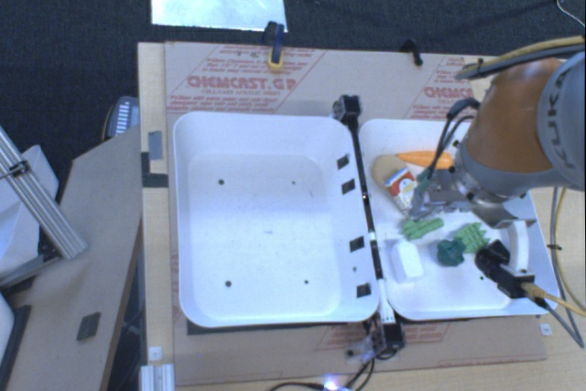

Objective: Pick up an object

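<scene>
Camera view: claw [428, 200] low inside right bin [458, 307], hanging from grey-and-orange arm [513, 137]; whether apart or together, cannot tell. Just under claw, green piece [422, 227]. Beside claw toward left bin [265, 224], red-and-white packet [400, 185] and tan lump [385, 166]. Behind claw, carrot [423, 157]. Toward bin's near wall: white block [406, 260], teal toy [450, 252], green toy [472, 237]. Both bins on counter [238, 78].
</scene>
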{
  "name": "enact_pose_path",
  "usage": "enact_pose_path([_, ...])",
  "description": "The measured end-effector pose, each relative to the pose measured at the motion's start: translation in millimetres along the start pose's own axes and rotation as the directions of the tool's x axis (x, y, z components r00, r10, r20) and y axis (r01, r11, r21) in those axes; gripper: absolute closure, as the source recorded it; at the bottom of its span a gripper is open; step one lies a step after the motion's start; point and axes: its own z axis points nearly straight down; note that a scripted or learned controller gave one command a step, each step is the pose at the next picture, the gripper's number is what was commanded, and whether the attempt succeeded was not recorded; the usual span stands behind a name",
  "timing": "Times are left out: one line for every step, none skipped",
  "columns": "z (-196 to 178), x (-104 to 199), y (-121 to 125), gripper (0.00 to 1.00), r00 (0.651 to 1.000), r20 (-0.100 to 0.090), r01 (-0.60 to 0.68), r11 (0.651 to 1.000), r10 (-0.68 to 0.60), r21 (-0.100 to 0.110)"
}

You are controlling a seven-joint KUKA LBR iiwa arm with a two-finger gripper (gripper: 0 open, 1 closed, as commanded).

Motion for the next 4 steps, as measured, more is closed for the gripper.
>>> enact_pose_path([3.0, -4.9, -1.8, 0.00, 1.000, 0.001, -0.009, 1.000, 0.009, 0.005])
enact_pose_path([106.0, -32.8, 17.4, 0.00, 1.000, 0.006, -0.013, 1.000, 0.013, 0.003])
enact_pose_path([100.1, -62.6, 110.0, 0.00, 1.000, 0.003, -0.008, 1.000, 0.008, 0.003])
enact_pose_path([89.8, -61.3, 108.1, 1.00, 1.000, 0.002, -0.005, 1.000, 0.005, 0.003])
